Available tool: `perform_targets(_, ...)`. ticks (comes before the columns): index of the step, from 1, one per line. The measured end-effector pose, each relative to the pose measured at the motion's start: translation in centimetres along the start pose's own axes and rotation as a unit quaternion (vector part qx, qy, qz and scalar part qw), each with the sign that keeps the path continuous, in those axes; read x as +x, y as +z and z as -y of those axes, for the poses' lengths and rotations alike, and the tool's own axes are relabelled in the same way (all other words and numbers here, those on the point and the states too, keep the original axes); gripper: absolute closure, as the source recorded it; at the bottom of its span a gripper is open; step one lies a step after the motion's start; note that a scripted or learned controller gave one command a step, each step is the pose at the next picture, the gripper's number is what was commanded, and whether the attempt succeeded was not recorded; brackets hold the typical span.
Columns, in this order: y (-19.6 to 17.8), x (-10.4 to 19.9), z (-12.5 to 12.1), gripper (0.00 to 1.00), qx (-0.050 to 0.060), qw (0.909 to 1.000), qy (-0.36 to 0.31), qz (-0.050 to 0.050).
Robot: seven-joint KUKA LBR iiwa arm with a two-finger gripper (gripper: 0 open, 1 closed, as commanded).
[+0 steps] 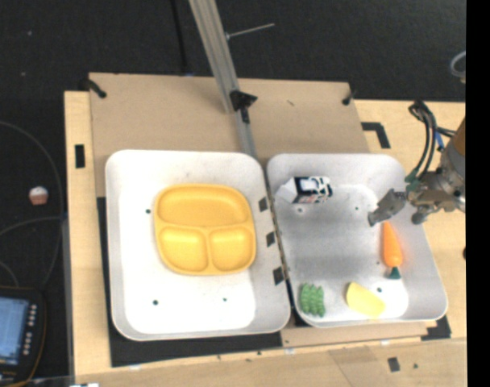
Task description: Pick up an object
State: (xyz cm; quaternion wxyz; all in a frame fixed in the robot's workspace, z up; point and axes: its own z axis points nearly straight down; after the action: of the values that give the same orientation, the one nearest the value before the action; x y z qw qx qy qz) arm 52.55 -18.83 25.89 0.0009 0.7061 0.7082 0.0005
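Two shallow white bins sit side by side on a tan worktop [84, 216]. Along the right bin's [334, 248] near edge lie one green knobbly toy [312, 298] at the near left corner and one yellow lemon-like piece [364, 300] beside it. One orange toy carrot [392, 247], green at its near tip, lies by the right edge. Just above it hovers the end effector [406, 206], its fingers spread apart and gripping nothing. One small black-and-white object [313, 188] rests toward the far edge. The left bin [132, 297] holds one yellow divided plate [205, 228] with three compartments.
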Motion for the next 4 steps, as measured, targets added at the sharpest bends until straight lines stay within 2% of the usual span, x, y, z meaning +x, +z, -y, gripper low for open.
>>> perform_targets(1,0.0,0.0,0.0,0.00,0.000,1.0000,0.000,0.000)
perform_targets(2,5.7,-0.1,0.9,0.00,0.002,1.0000,0.002,0.000)
perform_targets(3,11.9,-0.3,0.6,0.00,0.003,1.0000,0.002,0.000)
perform_targets(4,15.9,-0.4,0.6,0.00,0.001,1.0000,0.002,0.001)
